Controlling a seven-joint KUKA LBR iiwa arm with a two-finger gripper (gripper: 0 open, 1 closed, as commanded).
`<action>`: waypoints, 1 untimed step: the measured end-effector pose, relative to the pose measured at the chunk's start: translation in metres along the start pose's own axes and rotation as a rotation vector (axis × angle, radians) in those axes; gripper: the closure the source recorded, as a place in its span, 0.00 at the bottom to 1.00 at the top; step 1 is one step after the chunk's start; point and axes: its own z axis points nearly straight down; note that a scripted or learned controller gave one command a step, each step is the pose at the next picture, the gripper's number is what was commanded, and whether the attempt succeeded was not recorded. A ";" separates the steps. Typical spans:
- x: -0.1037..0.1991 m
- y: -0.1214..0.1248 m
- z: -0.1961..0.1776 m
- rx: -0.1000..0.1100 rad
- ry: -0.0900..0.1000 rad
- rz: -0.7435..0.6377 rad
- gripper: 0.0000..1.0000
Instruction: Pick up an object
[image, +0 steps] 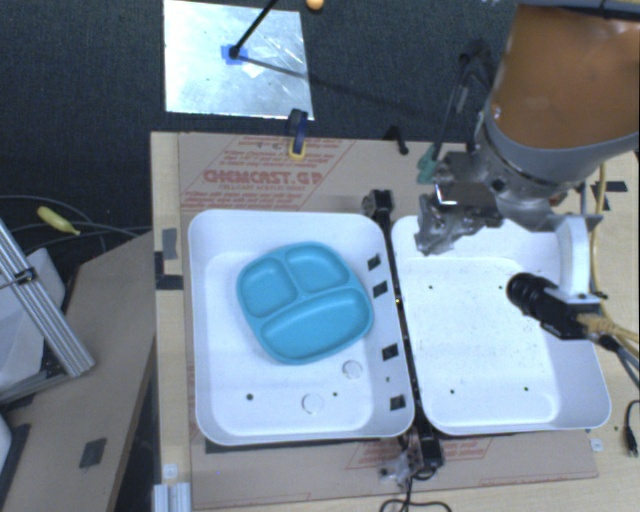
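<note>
One blue divided plate (304, 301) lies in two bins' (220, 400) left one.

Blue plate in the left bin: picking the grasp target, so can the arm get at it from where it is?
Probably yes: the blue plate lies uncovered, and the gripper hangs over the right bin.

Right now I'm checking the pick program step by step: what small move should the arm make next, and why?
Probably shift the gripper left across the divider toward the blue divided plate. The gripper sits over the back edge of the right bin, while the plate lies in the left bin.
</note>
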 end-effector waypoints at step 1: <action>0.019 -0.002 0.025 -0.004 0.001 -0.006 1.00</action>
